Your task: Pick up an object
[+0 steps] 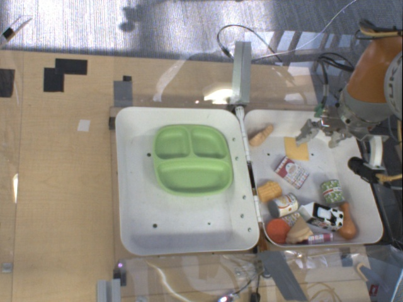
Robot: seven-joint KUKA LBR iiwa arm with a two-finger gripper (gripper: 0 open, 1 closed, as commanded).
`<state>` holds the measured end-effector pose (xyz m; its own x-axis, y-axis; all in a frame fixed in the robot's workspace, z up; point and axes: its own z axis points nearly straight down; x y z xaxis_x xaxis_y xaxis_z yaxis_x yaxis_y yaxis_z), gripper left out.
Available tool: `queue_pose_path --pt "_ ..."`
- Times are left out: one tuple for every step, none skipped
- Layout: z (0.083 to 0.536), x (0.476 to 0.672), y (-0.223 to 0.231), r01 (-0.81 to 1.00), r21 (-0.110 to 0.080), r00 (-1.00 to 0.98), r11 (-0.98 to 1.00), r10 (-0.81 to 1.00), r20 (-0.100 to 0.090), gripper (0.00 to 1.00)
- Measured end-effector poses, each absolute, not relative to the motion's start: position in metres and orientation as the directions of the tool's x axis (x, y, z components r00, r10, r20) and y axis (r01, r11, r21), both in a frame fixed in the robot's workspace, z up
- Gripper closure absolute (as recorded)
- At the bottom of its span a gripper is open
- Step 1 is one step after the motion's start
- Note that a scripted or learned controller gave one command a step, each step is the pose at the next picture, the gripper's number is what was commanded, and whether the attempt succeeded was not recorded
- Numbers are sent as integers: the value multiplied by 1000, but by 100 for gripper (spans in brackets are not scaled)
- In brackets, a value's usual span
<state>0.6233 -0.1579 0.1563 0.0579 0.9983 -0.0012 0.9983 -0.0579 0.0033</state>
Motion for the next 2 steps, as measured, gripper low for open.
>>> queue_pose_path --pt "89 640 -113 1000 10 -8 8 1000 -1 0" --pt "88 670 -96 1000 3 10 -10 1000 -2 0"
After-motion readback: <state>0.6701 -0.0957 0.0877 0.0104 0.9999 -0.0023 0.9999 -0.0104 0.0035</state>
